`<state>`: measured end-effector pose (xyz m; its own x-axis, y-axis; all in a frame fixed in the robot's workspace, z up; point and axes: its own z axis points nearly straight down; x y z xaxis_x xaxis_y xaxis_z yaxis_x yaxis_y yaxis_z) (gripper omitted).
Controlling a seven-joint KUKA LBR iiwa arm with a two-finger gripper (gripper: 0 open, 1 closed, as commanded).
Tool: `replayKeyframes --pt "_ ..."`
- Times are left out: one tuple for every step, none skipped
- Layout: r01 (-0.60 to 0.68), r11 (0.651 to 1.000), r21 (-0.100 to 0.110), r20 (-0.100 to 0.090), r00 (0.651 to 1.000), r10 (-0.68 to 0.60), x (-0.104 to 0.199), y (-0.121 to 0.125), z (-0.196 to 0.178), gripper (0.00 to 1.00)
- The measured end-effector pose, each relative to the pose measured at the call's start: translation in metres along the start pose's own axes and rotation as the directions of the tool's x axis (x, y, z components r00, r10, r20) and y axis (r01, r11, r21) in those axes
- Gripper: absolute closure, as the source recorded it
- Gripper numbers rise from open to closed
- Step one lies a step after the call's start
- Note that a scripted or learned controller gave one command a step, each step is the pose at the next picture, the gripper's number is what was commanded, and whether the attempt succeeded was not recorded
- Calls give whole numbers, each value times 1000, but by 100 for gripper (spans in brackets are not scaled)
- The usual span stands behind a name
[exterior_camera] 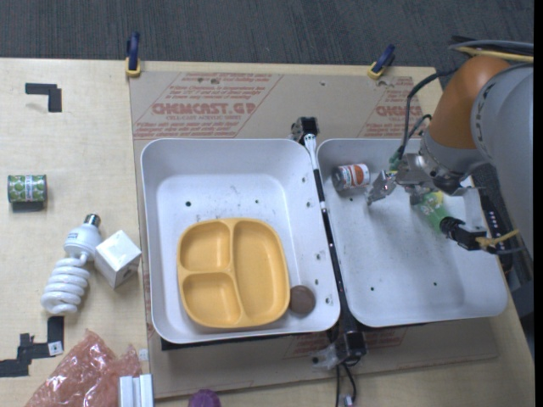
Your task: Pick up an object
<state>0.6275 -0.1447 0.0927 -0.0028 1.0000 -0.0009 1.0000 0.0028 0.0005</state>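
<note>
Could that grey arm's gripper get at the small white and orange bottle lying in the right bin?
Probably yes. The gripper hangs just right of the small white and orange bottle, inside the same right white bin, and nothing lies between them.
</note>
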Motion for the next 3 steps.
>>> replayKeyframes --pt "3 1000 -1 2 1000 -3 0 0 -10 100" --pt "2 1000 -1 2 1000 -2 0 0 -10 0" --pt "-1 1000 2 0 1000 1 50 -25 0 0"
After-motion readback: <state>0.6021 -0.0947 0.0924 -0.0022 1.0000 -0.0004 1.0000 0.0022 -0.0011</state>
